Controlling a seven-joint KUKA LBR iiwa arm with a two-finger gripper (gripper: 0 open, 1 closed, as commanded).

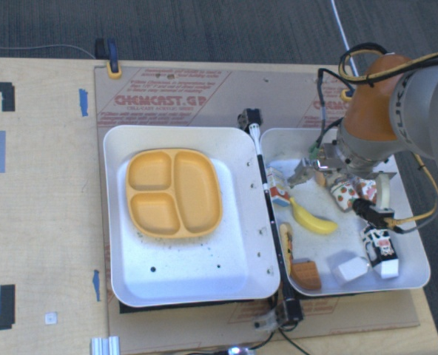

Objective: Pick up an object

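Your pincer (336, 170) hangs low over the right bin (411, 272), above the banana (313, 220); I cannot tell its grip, so the pick looks undone.

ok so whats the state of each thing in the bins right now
divided plate: right way up in the left bin, compartments bare
banana: lying flat in the right bin, free of the gripper
brown block: resting at the right bin's near edge
white block: lying loose on the bin floor
gripper: low over the right bin's far end, above the banana
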